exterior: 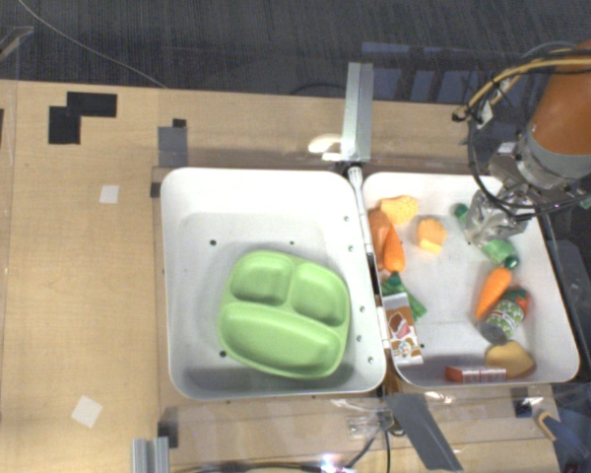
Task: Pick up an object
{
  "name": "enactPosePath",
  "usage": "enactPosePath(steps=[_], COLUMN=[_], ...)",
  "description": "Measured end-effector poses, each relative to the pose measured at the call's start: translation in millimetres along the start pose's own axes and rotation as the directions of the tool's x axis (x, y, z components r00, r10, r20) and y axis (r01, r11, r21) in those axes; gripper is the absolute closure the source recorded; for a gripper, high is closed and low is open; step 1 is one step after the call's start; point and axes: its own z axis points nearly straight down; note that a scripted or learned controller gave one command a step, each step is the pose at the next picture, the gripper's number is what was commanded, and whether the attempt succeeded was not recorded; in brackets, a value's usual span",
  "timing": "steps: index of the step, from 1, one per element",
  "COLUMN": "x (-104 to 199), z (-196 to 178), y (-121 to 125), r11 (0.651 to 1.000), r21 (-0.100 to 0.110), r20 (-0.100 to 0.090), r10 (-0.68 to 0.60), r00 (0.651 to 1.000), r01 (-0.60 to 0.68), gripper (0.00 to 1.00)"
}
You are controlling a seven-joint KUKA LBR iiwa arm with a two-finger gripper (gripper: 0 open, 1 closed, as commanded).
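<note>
Grey KUKA arm w/ orange band (569, 116) enters from upper right of frame, reaching down over upper right corner of right shallow white bin (563, 335). Two-finger metal gripper (489, 219) sits low in that corner, just above and touching or nearly touching small green bottle-like toy (499, 251); can't tell from this slant if anything sits between the fingers, nor whether open or closed. Green toy lies w/ long axis diagonal, upper left to lower right, lower end pointing toward bin's right wall.

Just below: orange plastic carrot (492, 291), long axis steeply diagonal, thick end upper right, tip pointing lower left. Beside its lower end, small bottle w/ red-green label (505, 317), tilted, near right wall. Tan rounded food toy (512, 359) at lower right corner, w/ thin red-brown bar (475, 373) lying horizontal along bottom wall, touching it.

Along bin's left wall: long orange toy piece (385, 243), axis roughly vertical, slightly tilted. Yellow-orange lumpy toy (401, 208) at upper left of bin; small yellow-orange block (430, 234) near it, apart. Green leafy bit (402, 298) and flat printed card/packet (403, 335) lower left, packet's long axis vertical.

Left shallow white bin (192, 264), mid frame, holds light green three-compartment plastic tray (286, 313), slightly rotated, sitting toward bin's lower right. Both bins on tan wooden bench (69, 294); metal post (359, 106) between bins at top.
</note>
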Motion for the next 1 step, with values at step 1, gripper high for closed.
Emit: enactPosePath(steps=[1], x=[-35.5], z=[-74.7], y=[-9.6], r11=[0.996], r21=[0.010], r20=[0.008], r10=[0.089], r00=[0.996], r01=[-0.089], gripper=[1.00])
